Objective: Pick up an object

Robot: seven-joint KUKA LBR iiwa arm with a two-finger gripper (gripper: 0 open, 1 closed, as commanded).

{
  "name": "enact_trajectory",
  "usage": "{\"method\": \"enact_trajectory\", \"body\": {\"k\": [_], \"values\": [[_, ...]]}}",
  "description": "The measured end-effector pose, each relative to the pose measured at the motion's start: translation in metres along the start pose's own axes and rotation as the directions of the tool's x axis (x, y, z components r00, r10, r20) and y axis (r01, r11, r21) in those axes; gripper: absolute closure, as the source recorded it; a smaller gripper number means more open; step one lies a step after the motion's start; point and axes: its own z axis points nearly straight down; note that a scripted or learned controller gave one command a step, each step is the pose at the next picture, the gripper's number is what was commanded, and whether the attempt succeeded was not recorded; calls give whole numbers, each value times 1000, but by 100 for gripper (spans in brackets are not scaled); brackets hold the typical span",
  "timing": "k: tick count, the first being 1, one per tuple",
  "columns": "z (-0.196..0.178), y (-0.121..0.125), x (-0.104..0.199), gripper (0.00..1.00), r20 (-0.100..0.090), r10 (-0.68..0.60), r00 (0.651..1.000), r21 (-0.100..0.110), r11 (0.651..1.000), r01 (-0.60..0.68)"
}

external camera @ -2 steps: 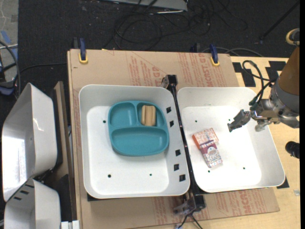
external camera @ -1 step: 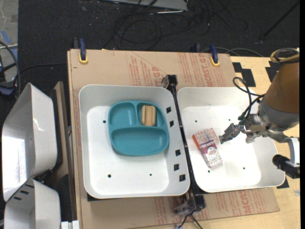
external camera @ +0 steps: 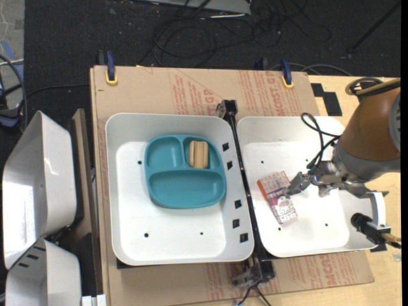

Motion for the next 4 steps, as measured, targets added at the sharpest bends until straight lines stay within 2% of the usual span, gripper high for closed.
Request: {"method": "enact_trajectory", "body": {"k": [1,2,4], "values": [[49,2,1,0,-3,0,1000,-5,1000,0],[37,3,1,100,1,1,1000,-12,1000,-1],[-79,4,3,100,3,-5,1000,-10,1000,5]]}}
